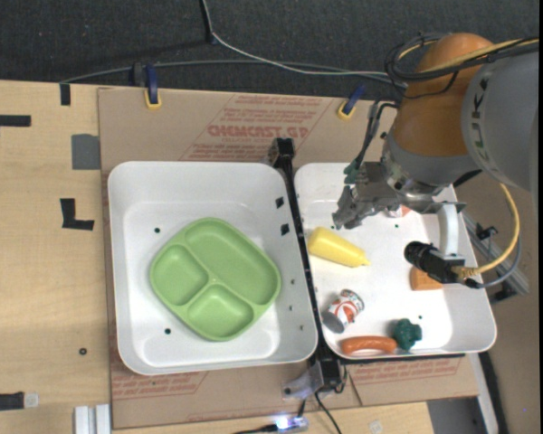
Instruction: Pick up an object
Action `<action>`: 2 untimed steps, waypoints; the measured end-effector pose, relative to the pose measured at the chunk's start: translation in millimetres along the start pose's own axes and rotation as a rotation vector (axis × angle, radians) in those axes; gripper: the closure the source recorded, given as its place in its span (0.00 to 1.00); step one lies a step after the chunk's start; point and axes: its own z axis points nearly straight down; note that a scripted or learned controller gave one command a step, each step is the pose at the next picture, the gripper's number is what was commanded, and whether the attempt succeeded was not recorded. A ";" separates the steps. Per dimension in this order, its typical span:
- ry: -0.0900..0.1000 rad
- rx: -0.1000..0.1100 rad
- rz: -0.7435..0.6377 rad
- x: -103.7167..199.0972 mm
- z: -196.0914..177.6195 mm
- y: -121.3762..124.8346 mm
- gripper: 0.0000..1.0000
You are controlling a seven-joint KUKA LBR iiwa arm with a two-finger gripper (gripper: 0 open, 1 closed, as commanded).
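Two shallow white bins sit side by side on a cardboard sheet (253, 125) laid over a wooden desk (36, 242). The left bin (127, 188) holds a green divided plate (214, 278) with three compartments, lying flat. Over the right bin (475, 333) the grey arm (498, 107) with its orange band (443, 89) reaches in, and much of the bin's upper half is hidden beneath it. The gripper (353, 208) hangs low just above the far end of a yellow wedge-shaped object (337, 248); it is dark and blurred, so whether it is spread or pressed together cannot be told, and nothing is seen held. Nearer the front lie a small red and white can (344, 309) on its side, a red sausage-like piece (367, 344) and a green broccoli-like toy (405, 334). An orange object (423, 280) is partly covered by a black fitting. A small red item by the wrist is mostly hidden.
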 end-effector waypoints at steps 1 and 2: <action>0.000 -0.001 0.000 52.5 15.5 18.2 1.00; 0.000 -0.003 -0.001 100.0 21.4 45.7 1.00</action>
